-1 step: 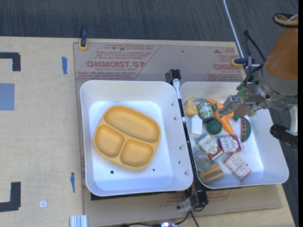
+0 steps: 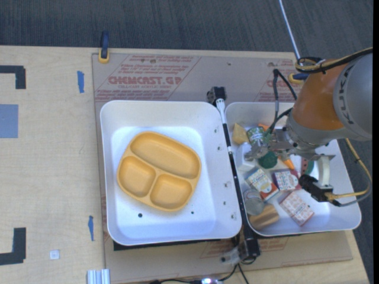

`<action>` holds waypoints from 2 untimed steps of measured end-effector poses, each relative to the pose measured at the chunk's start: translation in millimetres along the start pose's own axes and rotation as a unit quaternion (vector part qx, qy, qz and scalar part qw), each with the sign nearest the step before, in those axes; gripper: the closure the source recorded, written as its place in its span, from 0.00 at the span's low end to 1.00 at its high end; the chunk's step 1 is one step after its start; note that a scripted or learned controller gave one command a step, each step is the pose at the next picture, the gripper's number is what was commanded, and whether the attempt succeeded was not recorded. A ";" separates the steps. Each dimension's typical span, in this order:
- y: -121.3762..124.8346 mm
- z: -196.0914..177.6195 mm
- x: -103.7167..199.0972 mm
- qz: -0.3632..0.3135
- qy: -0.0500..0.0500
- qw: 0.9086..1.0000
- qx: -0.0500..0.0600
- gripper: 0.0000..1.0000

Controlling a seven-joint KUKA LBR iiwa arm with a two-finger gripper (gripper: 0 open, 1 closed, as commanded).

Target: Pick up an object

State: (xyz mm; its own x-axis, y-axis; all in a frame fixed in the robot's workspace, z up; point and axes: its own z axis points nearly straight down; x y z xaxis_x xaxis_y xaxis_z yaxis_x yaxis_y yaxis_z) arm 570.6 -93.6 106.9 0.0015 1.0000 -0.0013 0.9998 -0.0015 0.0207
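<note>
"What's in the left bin (image 2: 112, 158)?"

"A yellow plastic tray (image 2: 159, 170), smooth, with rounded corners and three shallow compartments: one long one on the far side, two smaller ones on the near side. It lies flat in the middle of that white bin."

"And the right bin (image 2: 346, 218)?"

"A clutter of small things. A pale yellow wedge (image 2: 238, 134) near the far left corner, like a piece of cheese. Two little printed cartons, one (image 2: 261, 181) toward the left wall and one (image 2: 296, 207) nearer the front. A brown rounded piece (image 2: 266, 218), much like a bread roll, touching the front rim. Something green (image 2: 268, 159) sits just under the arm's end."

"Where's the arm (image 2: 331, 102)?"

"It comes in from the right, grey and glossy with the orange band, bent down over the far half of the right bin. The gripper (image 2: 265, 149) is low among the objects, close by the green thing. Whether it is open or closed on anything, I cannot tell; the metal parts and the clutter run together there."

"The worktop (image 2: 47, 176)?"

"Pale wood, with a brown printed cardboard sheet (image 2: 148, 76) under both bins."
</note>
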 end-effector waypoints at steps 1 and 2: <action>0.6 -11.0 0.6 0.000 0.001 1.000 0.000 1.00; -60.4 -83.5 54.8 -0.001 0.001 1.000 0.010 1.00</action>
